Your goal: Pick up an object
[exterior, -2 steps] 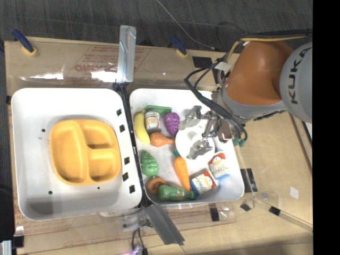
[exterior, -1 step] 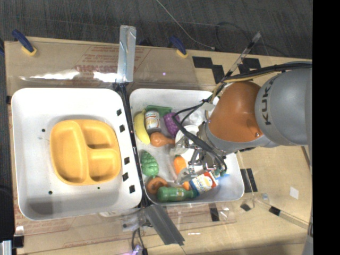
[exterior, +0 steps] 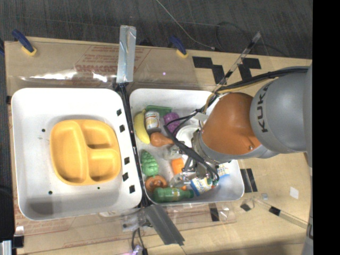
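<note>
Where the grey arm point(exterior: 284, 110) reached in from the right, its glossy orange band point(exterior: 229, 124) bulged over the right bin point(exterior: 159, 96), a shallow white tray of smooth plastic crowded with small toy foods. The gripper point(exterior: 192, 170) sat low among them, near the bin's middle; its metal parts were tangled with the clutter, and whether anything lay in its grasp could not be told. Along the bin's left side lay a curved yellow banana point(exterior: 141, 128), smooth and matte, with a small labelled jar point(exterior: 152, 122) just beside it and a green block point(exterior: 158, 110) above that. A purple knobbly piece point(exterior: 172, 120) showed next to the jar. Below the banana rested a tan, pear-shaped piece point(exterior: 159, 139), then a bumpy green piece point(exterior: 149, 163), and a brown ring-like lump point(exterior: 155, 183). A dark green, long vegetable shape point(exterior: 172, 194) lay along the near wall. An orange carrot-like stub point(exterior: 177, 167) stood just left of the gripper, and a small printed carton point(exterior: 203, 184) lay below it. The left bin point(exterior: 32, 105), the same smooth white, held one rounded yellow divided plate point(exterior: 85, 151) with three compartments, lying flat at its centre.
</note>
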You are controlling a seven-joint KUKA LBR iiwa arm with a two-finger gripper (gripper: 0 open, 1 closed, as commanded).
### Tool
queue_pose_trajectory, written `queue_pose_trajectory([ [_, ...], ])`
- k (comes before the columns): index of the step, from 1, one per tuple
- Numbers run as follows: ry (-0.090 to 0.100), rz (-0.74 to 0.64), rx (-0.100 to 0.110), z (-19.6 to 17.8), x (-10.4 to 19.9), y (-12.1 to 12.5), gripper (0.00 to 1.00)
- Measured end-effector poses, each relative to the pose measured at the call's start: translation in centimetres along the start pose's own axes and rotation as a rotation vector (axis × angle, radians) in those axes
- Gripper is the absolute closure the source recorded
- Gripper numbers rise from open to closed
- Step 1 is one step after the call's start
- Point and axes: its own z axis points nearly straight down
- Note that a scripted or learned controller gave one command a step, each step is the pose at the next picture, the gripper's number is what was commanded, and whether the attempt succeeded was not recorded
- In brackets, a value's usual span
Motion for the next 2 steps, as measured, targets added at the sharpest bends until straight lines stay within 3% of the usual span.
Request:
queue_pose_trajectory([
  [2, 0.013, 0.005, -0.003, 0.24, -0.59, 0.4, 0.0],
])
